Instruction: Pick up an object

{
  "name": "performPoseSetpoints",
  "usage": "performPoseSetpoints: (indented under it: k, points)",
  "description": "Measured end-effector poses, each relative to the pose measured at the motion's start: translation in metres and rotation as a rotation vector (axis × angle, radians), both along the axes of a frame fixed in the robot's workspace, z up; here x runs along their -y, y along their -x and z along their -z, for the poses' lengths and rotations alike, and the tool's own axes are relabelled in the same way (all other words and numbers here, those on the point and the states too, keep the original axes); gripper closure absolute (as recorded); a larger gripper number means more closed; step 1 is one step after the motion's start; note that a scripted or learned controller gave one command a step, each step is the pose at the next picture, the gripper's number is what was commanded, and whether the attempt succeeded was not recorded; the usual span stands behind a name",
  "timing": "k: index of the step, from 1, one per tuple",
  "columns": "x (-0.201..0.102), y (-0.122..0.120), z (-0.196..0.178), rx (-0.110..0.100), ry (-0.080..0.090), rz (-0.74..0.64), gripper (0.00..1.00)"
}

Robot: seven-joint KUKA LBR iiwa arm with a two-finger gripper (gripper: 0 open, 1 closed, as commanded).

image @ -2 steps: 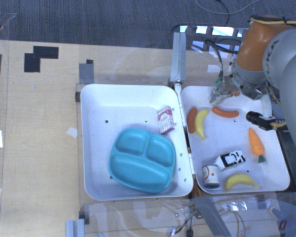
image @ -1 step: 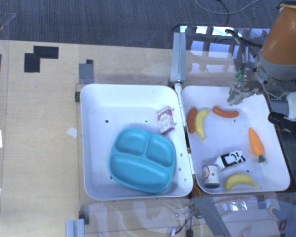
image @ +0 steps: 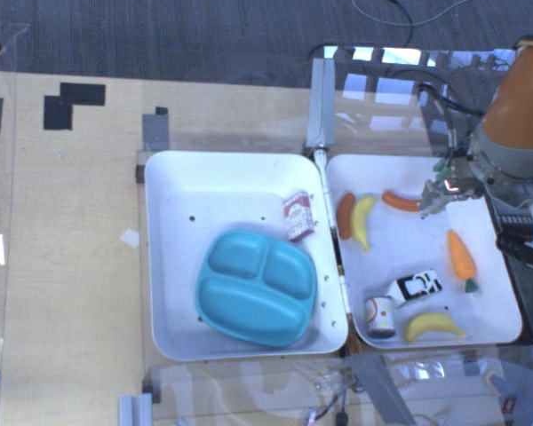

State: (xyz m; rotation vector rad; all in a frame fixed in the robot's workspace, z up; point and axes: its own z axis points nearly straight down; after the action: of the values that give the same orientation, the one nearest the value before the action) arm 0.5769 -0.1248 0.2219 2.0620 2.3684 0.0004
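Nearest us in the right bin [image: 512,327] lay a banana [image: 433,327], a small can [image: 379,316] and a black-and-white toy [image: 417,286], with an orange carrot [image: 462,256] beyond them. Farther back, we found the hand [image: 435,195] poised just beside the right end of an orange sausage [image: 400,201], whose long axis ran leftward from the hand toward a second banana [image: 362,221]. We could not tell the hand's opening, its tips being small and blurred, and we saw nothing held.

Orange-red sausage-shaped toy [image: 401,201], lying flat and roughly level near the far wall of the right bin [image: 513,327], just right of a yellow banana [image: 362,221], with its right end at the gripper [image: 436,196].
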Motion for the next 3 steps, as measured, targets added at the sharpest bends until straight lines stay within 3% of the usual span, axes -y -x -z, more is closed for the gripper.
performPoseSetpoints:
  k: [1,2,3]
  points:
    - [0.037,0.057,0.001,0.002,0.001,-0.293,1.00]
    - [-0.004,0.061,-0.035,0.004,0.001,-0.285,1.00]
    - [-0.002,0.088,0.018,0.001,0.000,-0.270,1.00]
